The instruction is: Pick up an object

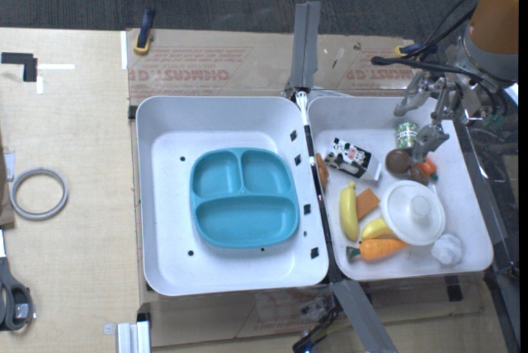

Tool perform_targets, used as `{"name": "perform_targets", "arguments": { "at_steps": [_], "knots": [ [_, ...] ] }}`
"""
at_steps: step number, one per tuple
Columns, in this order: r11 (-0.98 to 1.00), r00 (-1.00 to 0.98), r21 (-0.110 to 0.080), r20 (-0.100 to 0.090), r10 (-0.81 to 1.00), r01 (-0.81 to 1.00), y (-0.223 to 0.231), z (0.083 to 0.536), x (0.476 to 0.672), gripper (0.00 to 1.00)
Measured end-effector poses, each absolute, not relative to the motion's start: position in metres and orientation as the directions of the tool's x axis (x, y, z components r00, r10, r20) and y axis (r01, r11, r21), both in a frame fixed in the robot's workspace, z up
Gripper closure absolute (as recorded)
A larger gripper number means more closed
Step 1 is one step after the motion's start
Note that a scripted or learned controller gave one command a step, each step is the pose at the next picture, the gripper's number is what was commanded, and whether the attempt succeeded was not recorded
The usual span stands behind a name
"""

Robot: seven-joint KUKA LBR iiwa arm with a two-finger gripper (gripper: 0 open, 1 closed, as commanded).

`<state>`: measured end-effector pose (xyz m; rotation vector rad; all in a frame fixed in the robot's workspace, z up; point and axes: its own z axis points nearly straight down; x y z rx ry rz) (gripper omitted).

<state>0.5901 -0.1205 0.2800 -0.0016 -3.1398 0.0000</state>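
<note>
brown ball [399, 162] sits just below and left of the jaws [431, 137], green can [406, 134] beside them; whether the jaws are parted or closed, i cannot tell.

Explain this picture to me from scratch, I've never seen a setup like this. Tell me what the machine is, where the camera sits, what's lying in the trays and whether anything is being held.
A single camera fixed above a bench looks down at a slant. The grey and orange shape at the right is a robot arm; its two-finger hand hangs over the right bin. Its job is to pick up an object.

Two shallow white bins sit side by side. The left bin holds a blue divided plate. The right bin holds toy food and small items: a banana, a carrot, a white round lid-like piece, a black and white carton, a small green can and a brown round item.

I see nothing between the fingers, though I cannot tell how they are set. On the bench at the left lies a roll of tape.
</note>
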Motion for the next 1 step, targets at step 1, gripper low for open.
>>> {"name": "perform_targets", "arguments": {
  "at_steps": [1],
  "knots": [
    [0.997,-0.997,0.0,0.0,0.079,0.079,-0.1741,0.095,0.6172,0.0]
  ]
}}
